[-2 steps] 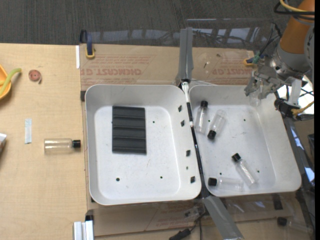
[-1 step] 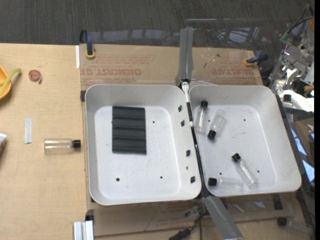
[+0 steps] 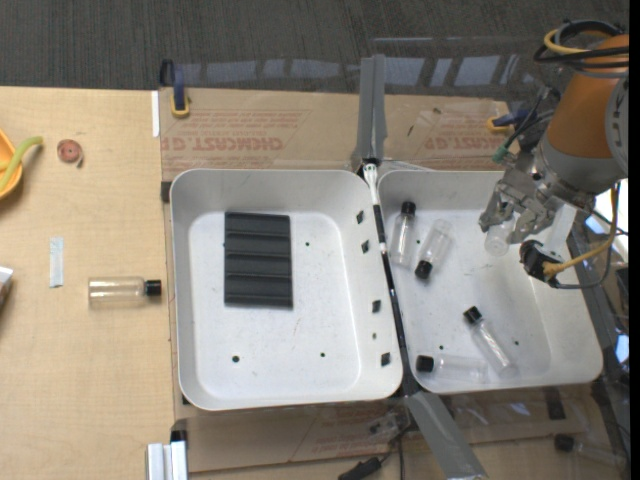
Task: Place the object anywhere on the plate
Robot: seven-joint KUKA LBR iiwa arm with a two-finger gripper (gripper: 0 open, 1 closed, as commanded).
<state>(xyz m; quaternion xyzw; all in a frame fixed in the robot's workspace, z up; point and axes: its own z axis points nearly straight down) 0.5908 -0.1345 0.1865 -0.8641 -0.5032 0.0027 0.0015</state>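
Note:
A black ridged plate lies flat in the left white bin, toward its left half. Several clear vials with black caps lie in the right bin: two near its left wall, one toward the front, and one along the front wall. My gripper hangs over the right bin's upper right part, well away from the plate. A pale translucent shape sits right at its tip. I cannot make out whether that shape is held.
Another capped vial lies on the wooden bench left of the bins, with a small white strip nearby. A metal divider runs between the bins. Cables dangle from the arm's wrist over the right bin.

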